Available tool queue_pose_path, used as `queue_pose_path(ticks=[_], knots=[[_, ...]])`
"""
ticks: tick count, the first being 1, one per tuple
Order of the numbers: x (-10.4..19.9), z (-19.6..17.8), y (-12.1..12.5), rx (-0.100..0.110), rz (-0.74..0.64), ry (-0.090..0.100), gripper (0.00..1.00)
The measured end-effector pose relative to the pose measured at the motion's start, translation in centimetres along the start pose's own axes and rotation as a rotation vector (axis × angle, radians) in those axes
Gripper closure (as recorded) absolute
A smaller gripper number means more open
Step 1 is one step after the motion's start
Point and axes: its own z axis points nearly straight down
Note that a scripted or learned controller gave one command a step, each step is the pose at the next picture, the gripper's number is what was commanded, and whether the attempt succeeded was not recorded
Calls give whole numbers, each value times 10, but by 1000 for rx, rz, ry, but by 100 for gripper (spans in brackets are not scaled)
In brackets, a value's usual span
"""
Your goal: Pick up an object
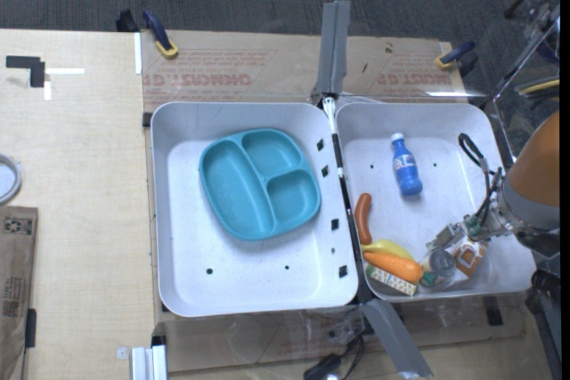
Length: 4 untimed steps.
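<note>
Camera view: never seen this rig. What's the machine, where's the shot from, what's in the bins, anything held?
One fixed camera looks down at a slant on a bench with two white bins. The arm, grey with an orange band, reaches in from the right; its tool sits low in the right bin, near a small pile. The left bin holds a teal divided plate. The right bin holds a blue bottle, a sausage, a banana and a carrot. I can't tell whether anything is held.

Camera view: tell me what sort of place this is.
Probably a robotics lab's picking test bench. Two white bins sit side by side on clamped cardboard, a grey and orange arm reaches in, and toy food such as a carrot lies beside a blue bottle.
</note>
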Motion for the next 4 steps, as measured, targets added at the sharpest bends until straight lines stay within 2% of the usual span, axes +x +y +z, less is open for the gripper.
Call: queue_pose_path(ticks=[1, 2, 3, 4], knots=[[4, 0, 1, -1, 27, 0, 0], [23, 0, 6, 0, 72, 1, 0], [63, 0, 39, -1, -6, -1, 0], [53, 0, 121, 1, 165, -1, 0]])
